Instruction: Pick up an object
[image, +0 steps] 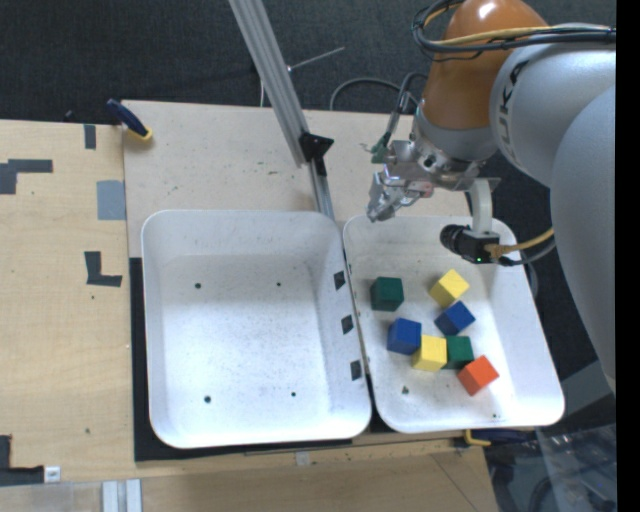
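I'm watching the gripper (381, 207) hanging over the back edge of the right bin (530, 400), near its far left corner. Its fingers are pointing down and look drawn close together at the tips, with nothing between them — though at this size I cannot tell for sure how far apart they stand.

The blocks are all lying on the floor of the right bin, well apart from the gripper. A green block (387, 293) is sitting nearest to it, alone toward the bin's left side. A yellow block (449, 287) is resting to the right of that, with a blue block (455, 318) just in front of it. Further forward, a second blue block (404, 335) is touching a second yellow block (432, 352), which is pressing against a darker green block (460, 349). An orange block (478, 374) is sitting at the front of the cluster.

The left bin (160, 250) is lying beside the right one — their rims are meeting in the middle.
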